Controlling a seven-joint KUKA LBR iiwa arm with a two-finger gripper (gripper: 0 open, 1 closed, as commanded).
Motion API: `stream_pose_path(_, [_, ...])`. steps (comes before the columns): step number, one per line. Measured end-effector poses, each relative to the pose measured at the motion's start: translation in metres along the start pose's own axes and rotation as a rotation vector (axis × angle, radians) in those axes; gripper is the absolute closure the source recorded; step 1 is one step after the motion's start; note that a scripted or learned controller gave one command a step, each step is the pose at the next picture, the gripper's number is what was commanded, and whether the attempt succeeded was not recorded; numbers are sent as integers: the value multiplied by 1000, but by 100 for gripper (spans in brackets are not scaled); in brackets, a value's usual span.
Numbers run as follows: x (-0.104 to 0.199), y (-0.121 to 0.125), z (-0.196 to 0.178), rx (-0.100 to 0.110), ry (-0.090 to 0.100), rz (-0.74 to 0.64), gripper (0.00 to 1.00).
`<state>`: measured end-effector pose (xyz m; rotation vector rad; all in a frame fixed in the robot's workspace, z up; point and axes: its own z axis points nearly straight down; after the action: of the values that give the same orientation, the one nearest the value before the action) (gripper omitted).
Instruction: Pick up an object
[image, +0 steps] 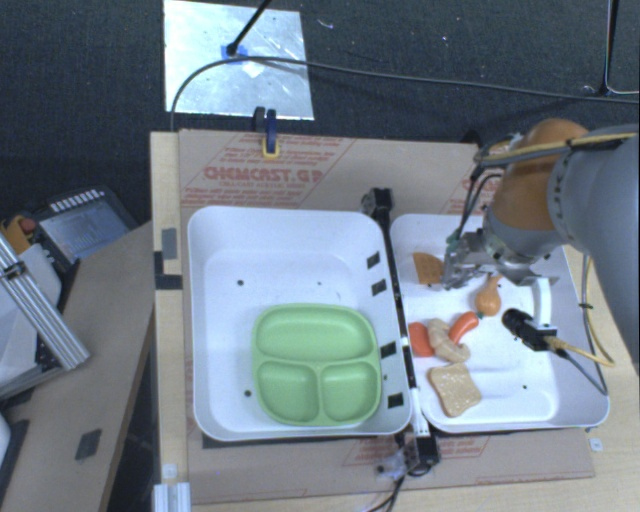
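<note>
My gripper (457, 272) hangs low over the back of the right bin (520, 405), reaching in from the right. Just to its left lies a flat orange wedge (428, 267), touching or nearly touching it. A small orange gourd-shaped piece (488, 297) lies just to its right and front. Further forward sit an orange-red carrot-like piece (463, 325), a red piece (420, 340) and a beige lump (447, 343) bunched together. A slice of toast (455, 390) lies near the bin's front. Nothing visibly held.
The left bin (230, 250) holds a green divided plate (318, 362) at its front right. A black divider strip (390, 290) runs between the bins. A cardboard sheet (300, 170) lies under both bins.
</note>
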<state>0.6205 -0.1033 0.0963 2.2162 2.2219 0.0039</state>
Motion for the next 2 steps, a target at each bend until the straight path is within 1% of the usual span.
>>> stream_pose_path(1, [3, 6, -45, -2, 0, -1, 100])
stream_pose_path(2, [12, 5, -104, -4, 0, -2, 100])
